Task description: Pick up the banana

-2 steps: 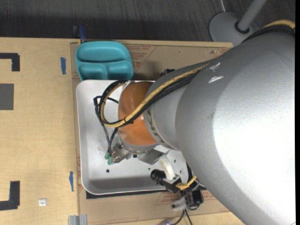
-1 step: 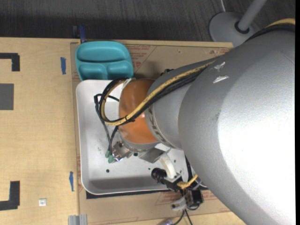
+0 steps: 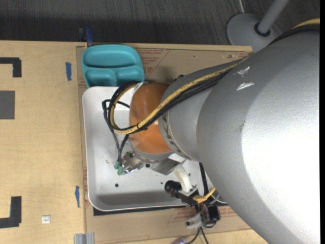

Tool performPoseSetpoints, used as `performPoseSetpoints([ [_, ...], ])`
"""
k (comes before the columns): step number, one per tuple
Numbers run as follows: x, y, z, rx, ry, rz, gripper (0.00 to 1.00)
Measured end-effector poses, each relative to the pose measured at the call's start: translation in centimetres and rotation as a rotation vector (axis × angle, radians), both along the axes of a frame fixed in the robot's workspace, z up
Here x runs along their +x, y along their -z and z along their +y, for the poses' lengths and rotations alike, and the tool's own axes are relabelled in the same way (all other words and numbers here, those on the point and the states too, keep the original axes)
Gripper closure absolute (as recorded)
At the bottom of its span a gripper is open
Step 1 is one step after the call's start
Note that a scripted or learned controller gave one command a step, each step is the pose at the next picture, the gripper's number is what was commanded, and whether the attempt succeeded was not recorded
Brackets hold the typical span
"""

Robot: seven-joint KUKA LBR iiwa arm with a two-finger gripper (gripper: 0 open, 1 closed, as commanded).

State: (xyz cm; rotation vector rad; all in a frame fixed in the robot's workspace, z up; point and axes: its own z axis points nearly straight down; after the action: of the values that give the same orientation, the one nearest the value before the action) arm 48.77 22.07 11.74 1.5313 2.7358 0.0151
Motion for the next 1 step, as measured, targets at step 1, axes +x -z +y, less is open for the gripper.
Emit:
performPoseSetpoints([
  [1, 0.04, -0.98, 0.04, 0.001, 0.000, -0.002, 1.00],
])
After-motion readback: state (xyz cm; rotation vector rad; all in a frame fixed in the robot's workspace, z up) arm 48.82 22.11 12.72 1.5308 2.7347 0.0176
